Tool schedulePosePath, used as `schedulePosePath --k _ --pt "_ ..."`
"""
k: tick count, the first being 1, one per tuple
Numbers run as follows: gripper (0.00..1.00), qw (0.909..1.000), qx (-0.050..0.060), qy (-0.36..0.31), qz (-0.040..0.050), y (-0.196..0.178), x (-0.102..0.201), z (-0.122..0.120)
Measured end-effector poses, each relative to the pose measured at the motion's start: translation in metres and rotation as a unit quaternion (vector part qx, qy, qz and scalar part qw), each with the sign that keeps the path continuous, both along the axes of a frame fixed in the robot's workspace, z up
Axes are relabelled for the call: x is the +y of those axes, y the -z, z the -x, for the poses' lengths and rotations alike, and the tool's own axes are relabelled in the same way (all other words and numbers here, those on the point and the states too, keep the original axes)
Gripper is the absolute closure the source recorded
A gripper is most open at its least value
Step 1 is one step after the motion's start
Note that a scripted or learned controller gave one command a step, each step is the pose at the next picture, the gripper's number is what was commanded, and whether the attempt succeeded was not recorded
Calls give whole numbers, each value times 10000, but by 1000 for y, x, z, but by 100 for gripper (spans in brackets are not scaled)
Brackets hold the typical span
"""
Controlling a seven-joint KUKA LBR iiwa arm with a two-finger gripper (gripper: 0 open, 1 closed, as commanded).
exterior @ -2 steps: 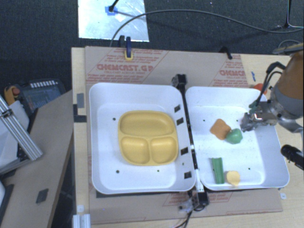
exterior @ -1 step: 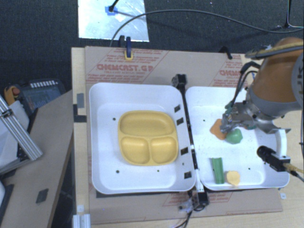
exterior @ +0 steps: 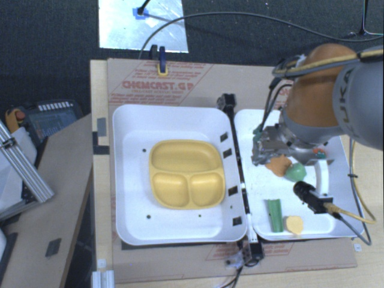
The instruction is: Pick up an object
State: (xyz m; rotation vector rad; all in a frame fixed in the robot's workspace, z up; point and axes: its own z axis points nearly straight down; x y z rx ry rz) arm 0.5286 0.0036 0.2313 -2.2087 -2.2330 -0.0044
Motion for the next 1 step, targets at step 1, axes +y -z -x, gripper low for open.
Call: schedulePosePath --k 1 --pt "100 10000 3 1 -2 5 64 -3"
